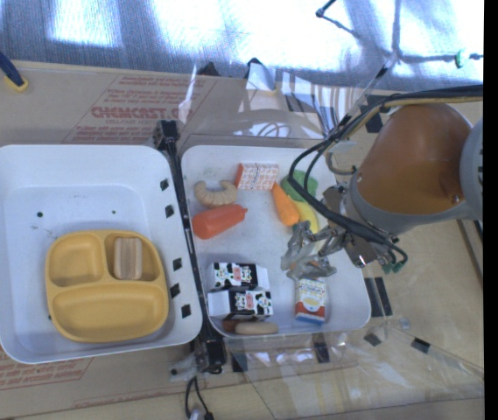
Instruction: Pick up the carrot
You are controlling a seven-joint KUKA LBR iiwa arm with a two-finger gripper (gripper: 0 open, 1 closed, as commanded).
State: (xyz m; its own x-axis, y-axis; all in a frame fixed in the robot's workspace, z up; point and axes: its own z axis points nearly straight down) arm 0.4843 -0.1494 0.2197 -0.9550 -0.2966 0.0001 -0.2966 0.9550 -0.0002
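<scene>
carrot (284, 204) lies in right bin (354, 300), claw (308, 256) just beside it.

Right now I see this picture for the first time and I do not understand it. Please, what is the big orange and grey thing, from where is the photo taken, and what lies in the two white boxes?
The photo comes from one fixed camera above a bench, looking down at a slant. The big orange and grey shape is a robot arm reaching in from the right. Its metal pincer hangs over the right bin; I cannot tell whether it grips anything. The right bin holds toy food: a carrot, a red piece, two black-and-white cartons and a small juice box. The left bin holds a yellow divided plate.
</scene>
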